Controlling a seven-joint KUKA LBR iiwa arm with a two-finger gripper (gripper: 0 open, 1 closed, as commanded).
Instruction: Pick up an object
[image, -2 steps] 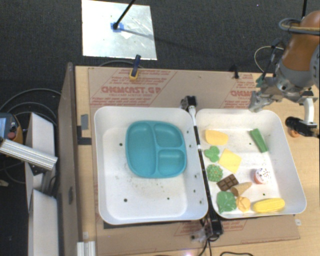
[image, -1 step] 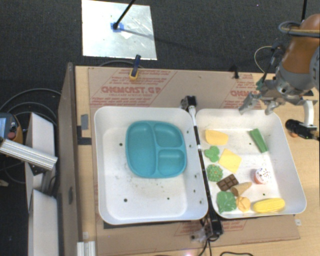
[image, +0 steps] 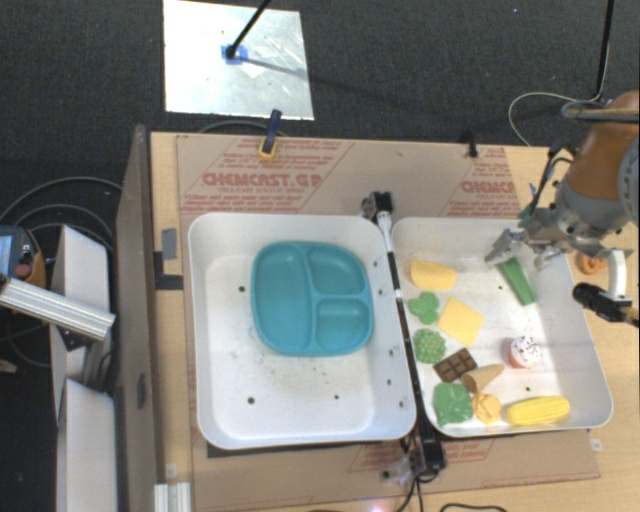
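My gripper (image: 522, 250) hangs over the far right part of the right bin (image: 590, 380), its two grey fingers (image: 497, 250) spread open. A green stick-shaped piece (image: 519, 281) lies on the bin floor just in front of the fingers, its upper end between them; nothing is clamped. Other toy foods lie in the same bin: a yellow piece (image: 433, 274), a yellow cheese square (image: 460, 321), a brown chocolate bar (image: 456, 364), a pink-white cupcake (image: 524, 351) and a yellow corn cob (image: 538, 409).
The left bin (image: 225, 400) holds a teal divided plate (image: 311, 299). Green leafy pieces (image: 426, 308) and a cone (image: 482, 377) crowd the right bin's left side. A divider rail (image: 398, 300) separates the bins. Bare floor lies around the cupcake.
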